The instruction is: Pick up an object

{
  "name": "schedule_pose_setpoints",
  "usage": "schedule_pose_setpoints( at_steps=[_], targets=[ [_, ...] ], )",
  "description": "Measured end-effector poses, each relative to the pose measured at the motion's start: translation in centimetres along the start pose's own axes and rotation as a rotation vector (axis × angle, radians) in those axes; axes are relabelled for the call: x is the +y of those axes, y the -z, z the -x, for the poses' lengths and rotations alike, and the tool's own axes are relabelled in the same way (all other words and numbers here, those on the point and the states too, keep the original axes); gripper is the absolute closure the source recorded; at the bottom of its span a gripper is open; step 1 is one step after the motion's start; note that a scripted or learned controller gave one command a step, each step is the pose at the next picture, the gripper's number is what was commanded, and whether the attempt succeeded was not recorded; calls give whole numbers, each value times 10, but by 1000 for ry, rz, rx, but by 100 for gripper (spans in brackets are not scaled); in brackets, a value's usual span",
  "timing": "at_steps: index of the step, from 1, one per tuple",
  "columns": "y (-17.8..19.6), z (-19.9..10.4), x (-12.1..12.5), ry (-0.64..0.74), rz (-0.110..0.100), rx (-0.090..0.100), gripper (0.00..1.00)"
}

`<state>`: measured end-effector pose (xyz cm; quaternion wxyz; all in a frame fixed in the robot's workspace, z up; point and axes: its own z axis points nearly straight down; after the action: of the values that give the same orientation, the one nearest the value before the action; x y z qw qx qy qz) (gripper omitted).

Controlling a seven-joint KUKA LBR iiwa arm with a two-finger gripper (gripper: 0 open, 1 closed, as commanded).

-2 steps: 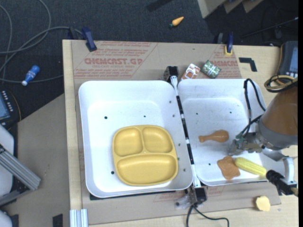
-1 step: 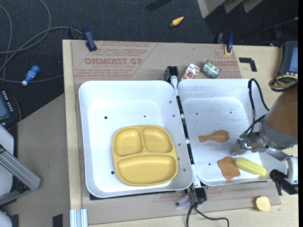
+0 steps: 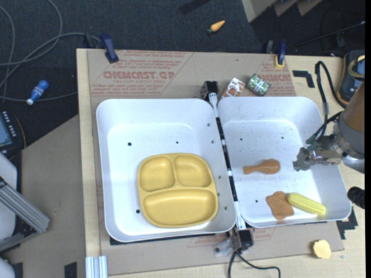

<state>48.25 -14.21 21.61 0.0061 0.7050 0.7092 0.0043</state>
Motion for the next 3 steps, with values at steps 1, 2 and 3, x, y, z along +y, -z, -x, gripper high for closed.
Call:
schedule_pose_setpoints(
  at_steps=[1,2,3],
  targets=[
    [-8,2,-3,-5,-14,2,0],
    [-138,-13,-6,-6,-21,5,0],
    [-126,-36,65,0,-8,1,0]
  ],
)
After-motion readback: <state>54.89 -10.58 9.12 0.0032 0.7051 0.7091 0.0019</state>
